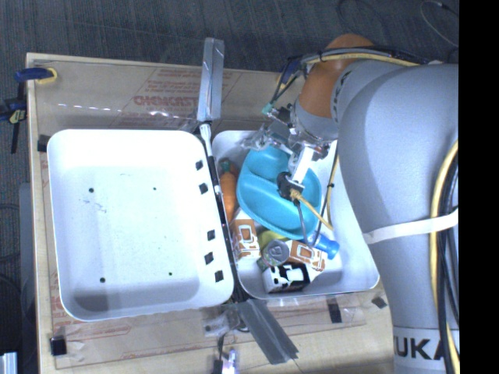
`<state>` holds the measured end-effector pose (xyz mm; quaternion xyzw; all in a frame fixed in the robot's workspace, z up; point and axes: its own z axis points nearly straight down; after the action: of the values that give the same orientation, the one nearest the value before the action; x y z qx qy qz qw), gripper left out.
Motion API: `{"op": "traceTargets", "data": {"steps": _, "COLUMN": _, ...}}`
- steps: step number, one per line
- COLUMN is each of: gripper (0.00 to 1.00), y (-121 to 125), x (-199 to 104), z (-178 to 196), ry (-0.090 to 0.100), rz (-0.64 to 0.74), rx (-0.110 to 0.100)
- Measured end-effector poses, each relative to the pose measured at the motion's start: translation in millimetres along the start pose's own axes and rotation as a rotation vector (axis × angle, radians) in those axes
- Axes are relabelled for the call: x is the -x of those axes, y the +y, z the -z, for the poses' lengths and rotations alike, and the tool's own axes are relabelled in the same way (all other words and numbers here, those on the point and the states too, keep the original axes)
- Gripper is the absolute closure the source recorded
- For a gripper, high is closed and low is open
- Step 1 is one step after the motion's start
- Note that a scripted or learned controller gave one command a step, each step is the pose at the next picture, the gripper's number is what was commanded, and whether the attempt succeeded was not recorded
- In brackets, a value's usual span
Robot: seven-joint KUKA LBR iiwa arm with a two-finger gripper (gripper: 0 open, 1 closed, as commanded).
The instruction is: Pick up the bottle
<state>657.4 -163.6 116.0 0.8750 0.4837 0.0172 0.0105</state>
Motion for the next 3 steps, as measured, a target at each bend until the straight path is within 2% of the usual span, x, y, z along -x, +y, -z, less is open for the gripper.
{"op": "traceTargets", "data": {"steps": 1, "gripper": 0.0, "y": 15.3, "x": 8.0, "z": -0.4, "ry": -0.009, "rz": -0.207, "rx": -0.03}}
{"op": "traceTargets", "data": {"steps": 2, "gripper": 1.0, "y": 15.7, "x": 7.4, "z": 9.7, "ry": -0.011, "rz": -0.199, "rx": -0.032}}
{"op": "traceTargets", "data": {"steps": 3, "gripper": 0.0, "y": 15.3, "x": 6.7, "z": 9.3, "ry": -0.011, "rz": -0.197, "rx": -0.033}}
